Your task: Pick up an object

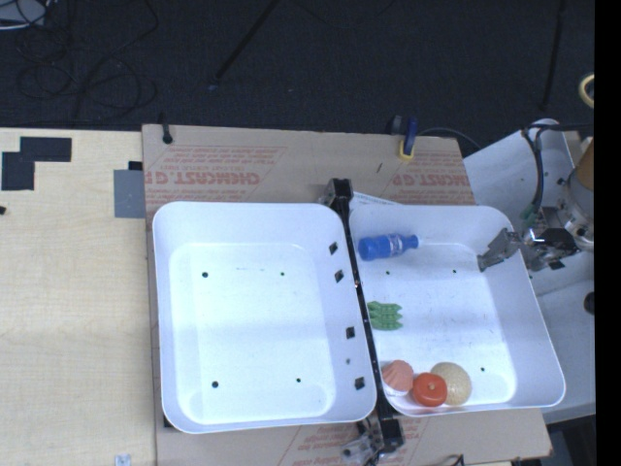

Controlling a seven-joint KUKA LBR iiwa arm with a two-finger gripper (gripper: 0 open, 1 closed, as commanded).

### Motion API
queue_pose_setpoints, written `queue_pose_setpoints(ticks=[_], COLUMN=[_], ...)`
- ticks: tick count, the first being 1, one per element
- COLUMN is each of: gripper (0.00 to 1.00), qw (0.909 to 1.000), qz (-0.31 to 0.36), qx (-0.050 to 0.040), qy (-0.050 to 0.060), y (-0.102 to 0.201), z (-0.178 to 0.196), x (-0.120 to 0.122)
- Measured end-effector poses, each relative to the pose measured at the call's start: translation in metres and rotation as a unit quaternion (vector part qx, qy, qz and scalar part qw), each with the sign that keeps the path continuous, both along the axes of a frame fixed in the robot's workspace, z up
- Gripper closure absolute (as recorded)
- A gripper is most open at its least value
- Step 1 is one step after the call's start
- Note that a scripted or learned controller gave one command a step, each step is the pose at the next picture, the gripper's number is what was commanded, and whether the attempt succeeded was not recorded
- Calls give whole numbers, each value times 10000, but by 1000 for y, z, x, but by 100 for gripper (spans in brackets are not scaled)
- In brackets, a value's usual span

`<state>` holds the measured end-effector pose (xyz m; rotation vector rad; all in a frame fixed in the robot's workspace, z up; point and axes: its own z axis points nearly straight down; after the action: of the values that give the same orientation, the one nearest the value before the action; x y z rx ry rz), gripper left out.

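In the right bin [524,328], a blue bottle [387,247] lies on its side at the far left corner. A green pea pod [384,316] rests by the left wall. At the near edge a pink piece [397,376], a red tomato-like piece [429,389] and a tan round piece [452,382] sit together. My gripper [503,249] hangs over the bin's far right rim, with nothing visible between its fingers. It is well to the right of the bottle.
The left bin [247,314] stands beside the right one, with black clips [342,275] along the shared wall. Both rest on a cardboard sheet [252,168]. The arm's body [572,212] and cables fill the right side.
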<state>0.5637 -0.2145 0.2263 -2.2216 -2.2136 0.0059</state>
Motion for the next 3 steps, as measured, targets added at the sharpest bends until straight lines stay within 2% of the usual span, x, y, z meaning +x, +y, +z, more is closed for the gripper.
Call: queue_pose_setpoints(ticks=[1,2,3], gripper=[0,0,0], qw=[10000,9999,10000], qz=[5,30,6], qx=[2,-37,22], qy=[-17,-109,36], y=[6,0,2], z=[-143,10,-99], x=[-52,-21,-83])
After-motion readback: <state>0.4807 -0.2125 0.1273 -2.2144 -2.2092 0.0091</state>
